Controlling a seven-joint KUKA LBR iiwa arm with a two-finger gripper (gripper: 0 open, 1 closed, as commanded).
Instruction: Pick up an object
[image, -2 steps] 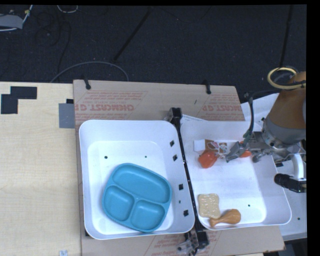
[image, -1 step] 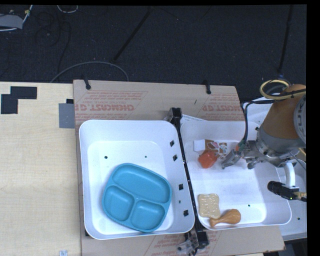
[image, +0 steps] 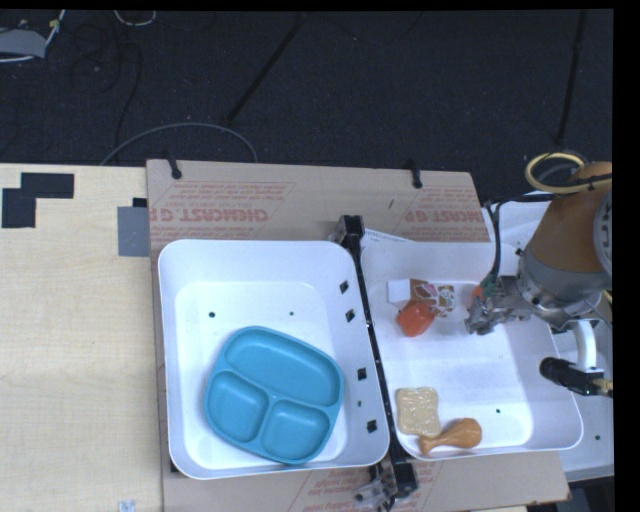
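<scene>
Approach step, I judge: the tool (image: 484, 318), its grip state impossible to tell, hovers in the right bin (image: 520, 400) near the red object (image: 414, 319) at its nine o'clock, needing a descent.

You are looking at a KUKA arm (image: 572, 245) whose visible upper section is showing as a broad, rounded orange-tan band, with a grey ring sitting just beneath it at the wrist. A pale circular face with a dark rim is peeking out on the arm's outer side. A yellowish cable (image: 555, 168) is looping in a ring above the orange section. Below the grey ring, the gripper (image: 484, 318) is appearing as a small cluster of dark grey metal parts with tiny red and green flecks, too blurred for you to make out more. A thin dark cable is running up from it.
</scene>
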